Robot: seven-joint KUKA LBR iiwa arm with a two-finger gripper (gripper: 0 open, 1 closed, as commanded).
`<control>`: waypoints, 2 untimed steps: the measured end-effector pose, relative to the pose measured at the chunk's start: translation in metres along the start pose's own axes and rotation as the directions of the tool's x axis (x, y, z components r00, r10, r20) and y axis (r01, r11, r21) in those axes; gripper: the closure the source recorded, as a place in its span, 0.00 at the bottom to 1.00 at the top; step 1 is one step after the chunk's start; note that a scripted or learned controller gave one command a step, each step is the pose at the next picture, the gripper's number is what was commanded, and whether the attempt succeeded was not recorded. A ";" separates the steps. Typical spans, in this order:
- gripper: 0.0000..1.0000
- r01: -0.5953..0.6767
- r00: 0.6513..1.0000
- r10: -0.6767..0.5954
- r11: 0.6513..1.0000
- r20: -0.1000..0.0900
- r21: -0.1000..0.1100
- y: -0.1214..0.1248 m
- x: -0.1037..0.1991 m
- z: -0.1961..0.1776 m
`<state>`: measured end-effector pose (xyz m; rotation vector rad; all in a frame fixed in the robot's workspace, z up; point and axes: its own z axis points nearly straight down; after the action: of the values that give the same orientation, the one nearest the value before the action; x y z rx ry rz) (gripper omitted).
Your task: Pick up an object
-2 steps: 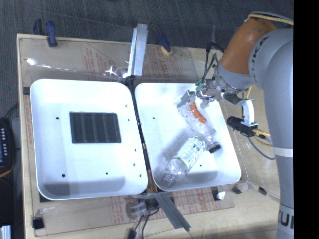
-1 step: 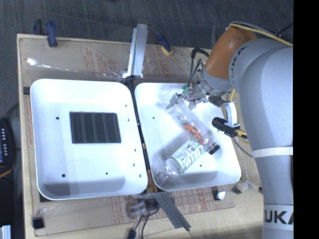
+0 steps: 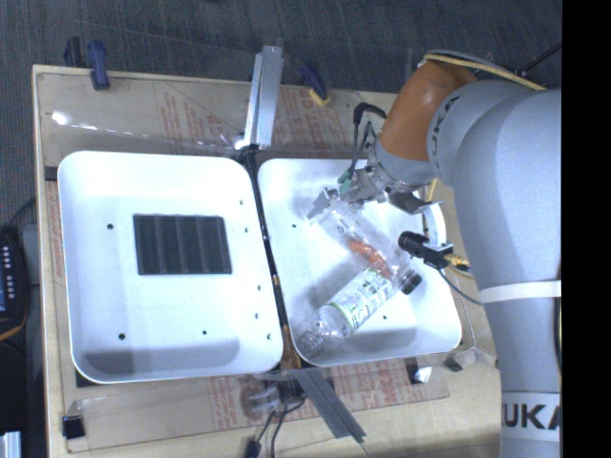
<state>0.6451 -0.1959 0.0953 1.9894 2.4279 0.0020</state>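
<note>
A clear plastic bottle (image 3: 355, 305) with a white and green label lies slantwise in the right bin (image 3: 286, 256), near its front wall. Just above it lies a clear packet with an orange piece inside (image 3: 363, 244), running from the bin's middle toward the gripper. My gripper (image 3: 332, 198) hangs low over the upper middle of the right bin, at the top end of the clear packet. I cannot see whether it touches the packet. A dark grey ribbed block (image 3: 181, 244) lies flat in the middle of the left bin (image 3: 86, 179).
The grey arm with its orange band (image 3: 420, 113) reaches in over the right bin's far right corner. A metal bar (image 3: 263, 93) stands up behind the gap between the bins. Blue clamps (image 3: 95, 60) hold the bench's back edge.
</note>
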 end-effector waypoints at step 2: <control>0.00 -0.046 0.999 0.046 0.999 0.000 0.003 -0.093 0.004 -0.046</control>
<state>0.5529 -0.2107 0.1406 2.0456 2.3832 -0.0009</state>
